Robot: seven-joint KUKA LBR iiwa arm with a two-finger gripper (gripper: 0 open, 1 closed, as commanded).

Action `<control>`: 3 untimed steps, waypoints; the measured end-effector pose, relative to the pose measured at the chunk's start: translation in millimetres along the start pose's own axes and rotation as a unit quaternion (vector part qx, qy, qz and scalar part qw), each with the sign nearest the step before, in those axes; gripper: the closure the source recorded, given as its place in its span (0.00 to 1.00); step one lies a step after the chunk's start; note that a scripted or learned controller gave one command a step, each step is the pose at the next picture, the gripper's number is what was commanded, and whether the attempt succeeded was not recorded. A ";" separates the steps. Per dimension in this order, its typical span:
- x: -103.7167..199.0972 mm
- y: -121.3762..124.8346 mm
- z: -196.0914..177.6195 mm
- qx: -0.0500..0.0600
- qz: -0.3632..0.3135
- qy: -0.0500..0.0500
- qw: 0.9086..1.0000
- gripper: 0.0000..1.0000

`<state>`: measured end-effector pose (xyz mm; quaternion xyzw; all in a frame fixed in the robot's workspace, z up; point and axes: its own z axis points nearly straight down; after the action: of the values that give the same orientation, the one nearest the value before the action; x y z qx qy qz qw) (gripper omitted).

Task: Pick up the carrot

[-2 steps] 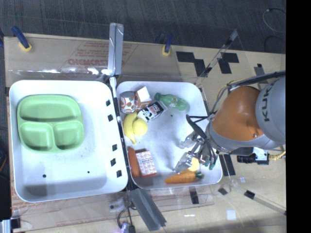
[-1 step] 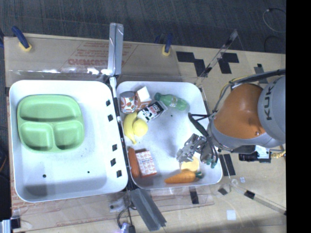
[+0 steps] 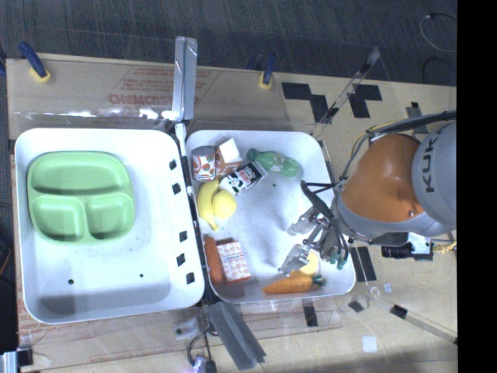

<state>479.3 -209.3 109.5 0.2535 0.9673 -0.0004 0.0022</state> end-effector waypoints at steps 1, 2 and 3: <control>0.5 -0.8 15.5 0.000 -0.019 0.001 1.000 0.00; -0.4 0.3 4.7 0.000 -0.021 0.000 1.000 1.00; -0.4 0.3 4.7 0.000 -0.021 0.000 1.000 0.00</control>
<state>479.8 -209.3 104.8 0.2326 0.9726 -0.0006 0.0023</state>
